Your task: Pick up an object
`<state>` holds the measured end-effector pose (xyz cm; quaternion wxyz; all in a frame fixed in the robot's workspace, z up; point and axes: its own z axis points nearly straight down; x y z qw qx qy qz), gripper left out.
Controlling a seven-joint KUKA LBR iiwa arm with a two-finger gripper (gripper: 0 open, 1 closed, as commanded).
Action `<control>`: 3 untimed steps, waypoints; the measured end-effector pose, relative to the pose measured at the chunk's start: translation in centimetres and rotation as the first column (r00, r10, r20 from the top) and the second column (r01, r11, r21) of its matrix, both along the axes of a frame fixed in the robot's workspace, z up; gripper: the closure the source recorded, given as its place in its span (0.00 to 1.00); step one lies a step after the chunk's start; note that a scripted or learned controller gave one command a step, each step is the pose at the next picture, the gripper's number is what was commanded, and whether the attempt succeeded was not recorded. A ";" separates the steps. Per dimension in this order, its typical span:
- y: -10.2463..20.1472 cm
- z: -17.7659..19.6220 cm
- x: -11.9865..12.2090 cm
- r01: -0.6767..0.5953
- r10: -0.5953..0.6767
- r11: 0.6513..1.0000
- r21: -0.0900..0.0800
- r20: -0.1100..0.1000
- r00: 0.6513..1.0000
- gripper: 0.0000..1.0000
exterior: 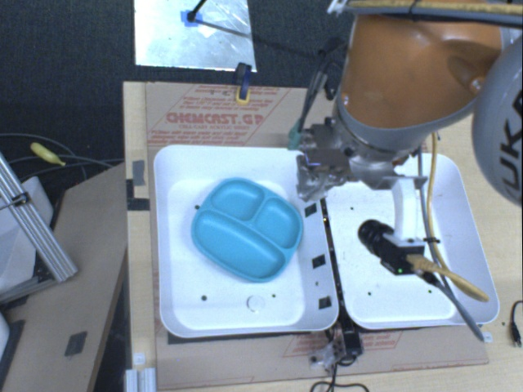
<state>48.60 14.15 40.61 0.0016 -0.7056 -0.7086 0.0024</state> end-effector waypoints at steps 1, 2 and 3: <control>-1.9 6.5 0.1 0.004 -0.004 1.000 0.004 0.015 1.000 1.00; 3.6 3.5 0.0 -0.005 0.005 1.000 0.003 0.005 1.000 1.00; -3.9 4.8 0.1 0.011 -0.011 1.000 0.001 0.010 1.000 1.00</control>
